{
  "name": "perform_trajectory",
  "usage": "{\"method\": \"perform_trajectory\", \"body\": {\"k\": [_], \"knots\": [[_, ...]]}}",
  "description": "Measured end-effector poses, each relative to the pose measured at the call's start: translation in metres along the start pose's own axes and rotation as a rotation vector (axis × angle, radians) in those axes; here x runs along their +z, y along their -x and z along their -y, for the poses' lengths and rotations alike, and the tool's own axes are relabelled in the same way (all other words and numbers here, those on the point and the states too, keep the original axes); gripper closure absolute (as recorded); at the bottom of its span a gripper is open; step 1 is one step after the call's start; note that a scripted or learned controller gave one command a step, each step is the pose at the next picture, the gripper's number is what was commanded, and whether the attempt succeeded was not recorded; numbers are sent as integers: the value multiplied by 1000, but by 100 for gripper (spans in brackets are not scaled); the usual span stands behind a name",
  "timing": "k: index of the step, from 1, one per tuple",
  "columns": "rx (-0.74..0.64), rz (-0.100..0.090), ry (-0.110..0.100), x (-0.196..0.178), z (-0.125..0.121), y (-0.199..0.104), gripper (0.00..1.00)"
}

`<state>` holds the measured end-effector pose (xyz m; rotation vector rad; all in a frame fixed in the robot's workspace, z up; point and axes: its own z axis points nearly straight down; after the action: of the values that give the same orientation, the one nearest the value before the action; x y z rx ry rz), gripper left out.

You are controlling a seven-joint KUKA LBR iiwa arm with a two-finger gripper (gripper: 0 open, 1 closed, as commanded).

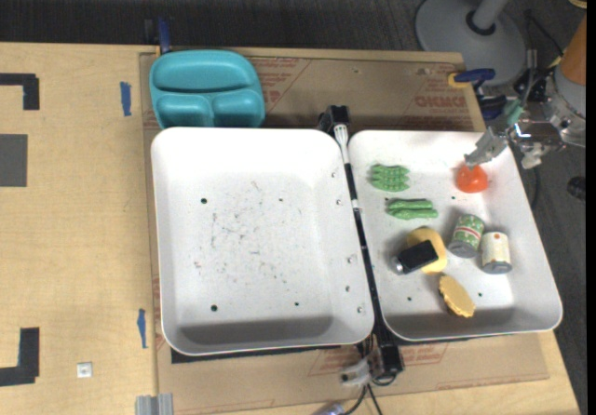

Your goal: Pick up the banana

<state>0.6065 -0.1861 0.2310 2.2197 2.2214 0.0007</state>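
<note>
Camera view showed my claw (pixel 481 154) at the right bin's (pixel 545 306) far edge, above the orange cone-shaped toy (pixel 472 179); its opening I couldn't tell. The short yellow banana (pixel 456 296) lay near the front wall, so I judged I should travel forward and descend centred over it.

My gripper (pixel 486 151) hangs over the far right corner of the right bin (pixel 531 218), just above an orange-red object (pixel 472 179). The banana (pixel 456 296) lies near the bin's front wall, well apart from me. Beside it sit a yellow-and-black item (pixel 419 253), a green can (pixel 467 234) and a white can (pixel 495 251). Two green pea pods (pixel 390 178) lie toward the bin's left side. The left bin (pixel 177 246) sits alongside, with a teal tray (pixel 206 87) behind it.
</note>
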Motion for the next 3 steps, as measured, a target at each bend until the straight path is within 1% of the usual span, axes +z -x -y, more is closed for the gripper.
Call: {"method": "perform_trajectory", "body": {"k": [1, 2, 3], "knots": [[-107, -2, -3, 133, 54, -62, 0], [49, -2, -4, 113, 128, -79, 0], [239, -5, -1, 144, 126, -80, 0]]}}
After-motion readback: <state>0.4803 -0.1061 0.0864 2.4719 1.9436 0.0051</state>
